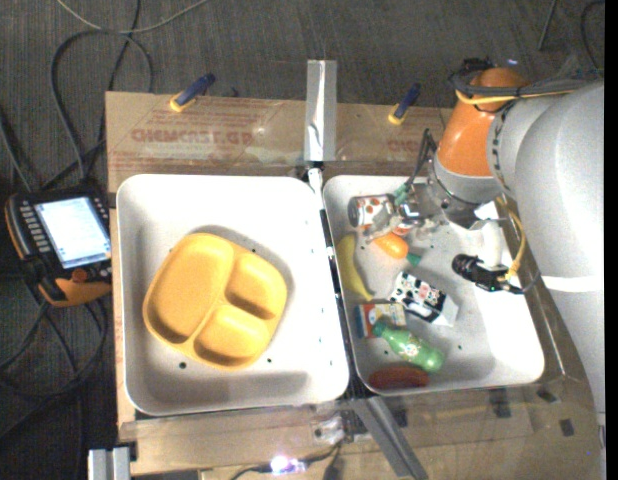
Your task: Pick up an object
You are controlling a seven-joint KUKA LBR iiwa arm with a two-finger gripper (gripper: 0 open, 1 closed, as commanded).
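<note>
My gripper (407, 218) is low in the back of the right bin (509, 358), reaching in from the right. It sits between a red and white can (369, 209) on its left and a small orange object (390, 245) just below it. I cannot tell whether it touches either one. A yellow banana (351, 268) lies along the bin's left wall. Further forward lie a black and white patterned box (422, 297), a small red and green packet (379, 316), a green bottle (410, 347) and a dark red object (397, 377).
The left bin (139, 368) holds a yellow compartment tray (217, 298). The arm's grey body (569, 198) covers the right bin's far right side. A tablet (64, 230) lies off the bench to the left.
</note>
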